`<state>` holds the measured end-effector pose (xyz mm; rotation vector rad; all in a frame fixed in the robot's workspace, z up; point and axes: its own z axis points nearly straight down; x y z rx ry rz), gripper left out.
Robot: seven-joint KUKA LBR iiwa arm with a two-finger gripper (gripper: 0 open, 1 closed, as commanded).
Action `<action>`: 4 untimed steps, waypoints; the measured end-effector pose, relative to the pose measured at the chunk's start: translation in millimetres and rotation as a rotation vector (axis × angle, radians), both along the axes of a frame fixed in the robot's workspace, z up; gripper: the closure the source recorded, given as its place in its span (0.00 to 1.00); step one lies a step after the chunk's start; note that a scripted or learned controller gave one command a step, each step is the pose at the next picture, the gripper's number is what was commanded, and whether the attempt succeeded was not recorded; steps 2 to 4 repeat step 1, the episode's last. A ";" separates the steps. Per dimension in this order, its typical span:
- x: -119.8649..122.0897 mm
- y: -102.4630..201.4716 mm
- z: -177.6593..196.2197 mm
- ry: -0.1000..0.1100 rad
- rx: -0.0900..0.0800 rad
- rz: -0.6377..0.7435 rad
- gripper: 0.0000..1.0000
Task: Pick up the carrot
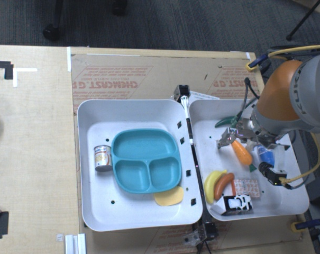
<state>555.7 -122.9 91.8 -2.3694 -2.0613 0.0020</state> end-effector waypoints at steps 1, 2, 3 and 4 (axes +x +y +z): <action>1.1 -1.1 9.2 -0.001 -0.001 -0.006 1.00; 1.1 -1.1 9.2 -0.001 -0.001 -0.006 1.00; 1.1 -1.1 9.2 -0.001 -0.001 -0.006 1.00; 1.1 -1.1 9.2 -0.001 -0.001 -0.006 1.00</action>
